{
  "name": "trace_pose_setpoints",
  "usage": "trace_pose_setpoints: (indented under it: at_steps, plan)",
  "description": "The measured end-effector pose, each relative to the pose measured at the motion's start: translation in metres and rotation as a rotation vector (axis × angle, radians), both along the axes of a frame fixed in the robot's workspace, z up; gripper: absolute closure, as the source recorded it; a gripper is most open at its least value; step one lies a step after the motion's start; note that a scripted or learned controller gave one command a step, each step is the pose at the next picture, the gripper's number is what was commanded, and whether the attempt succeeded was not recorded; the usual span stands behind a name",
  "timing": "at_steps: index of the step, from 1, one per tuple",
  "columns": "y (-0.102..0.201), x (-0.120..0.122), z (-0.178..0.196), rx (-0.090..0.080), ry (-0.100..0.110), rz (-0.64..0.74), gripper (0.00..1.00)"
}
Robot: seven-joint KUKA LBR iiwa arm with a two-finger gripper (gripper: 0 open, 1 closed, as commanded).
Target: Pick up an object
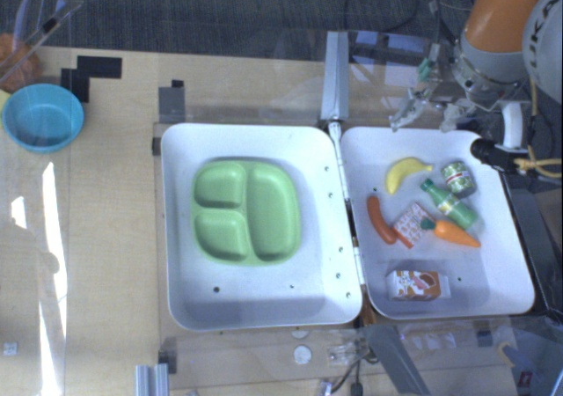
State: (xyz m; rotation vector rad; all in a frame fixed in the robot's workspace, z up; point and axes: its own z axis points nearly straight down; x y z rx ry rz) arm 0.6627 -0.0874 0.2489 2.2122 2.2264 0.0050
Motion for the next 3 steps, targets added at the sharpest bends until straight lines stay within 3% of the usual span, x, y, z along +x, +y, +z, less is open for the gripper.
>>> trace_pose_setpoints:
  at_steps: [1, 2, 3]
  plan:
    - [-0.009, -0.029, -0.131, -0.001, 0.0, 0.245, 0.0]
    - [-0.008, -0.026, -0.118, -0.002, -0.008, 0.247, 1.0]
    - [-0.008, -0.026, -0.118, -0.002, -0.008, 0.248, 0.0]
